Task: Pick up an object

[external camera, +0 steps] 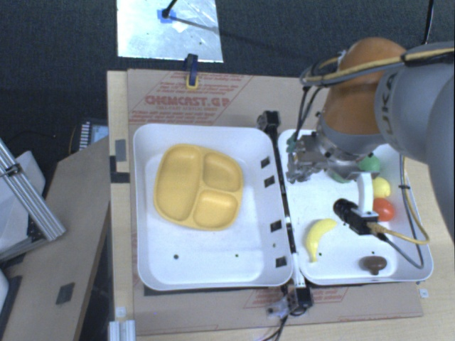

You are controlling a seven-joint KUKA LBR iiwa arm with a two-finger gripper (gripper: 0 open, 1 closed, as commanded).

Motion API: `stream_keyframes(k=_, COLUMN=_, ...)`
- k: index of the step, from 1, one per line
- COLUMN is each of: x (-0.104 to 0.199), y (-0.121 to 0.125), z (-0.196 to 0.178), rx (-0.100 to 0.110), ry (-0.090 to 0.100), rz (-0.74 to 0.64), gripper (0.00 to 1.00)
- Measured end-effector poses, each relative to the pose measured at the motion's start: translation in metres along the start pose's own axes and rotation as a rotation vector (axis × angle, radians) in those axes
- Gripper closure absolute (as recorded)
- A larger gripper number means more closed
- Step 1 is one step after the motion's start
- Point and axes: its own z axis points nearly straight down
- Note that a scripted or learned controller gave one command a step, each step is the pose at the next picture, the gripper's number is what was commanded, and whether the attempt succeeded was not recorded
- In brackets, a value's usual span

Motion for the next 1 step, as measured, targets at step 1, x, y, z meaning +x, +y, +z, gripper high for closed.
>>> stream_keyframes(k=1, x=0.0551, y=0.0126, z=-0.011, rx=-0.001, ry=0.001, rz=-0.001, gripper=1.0)
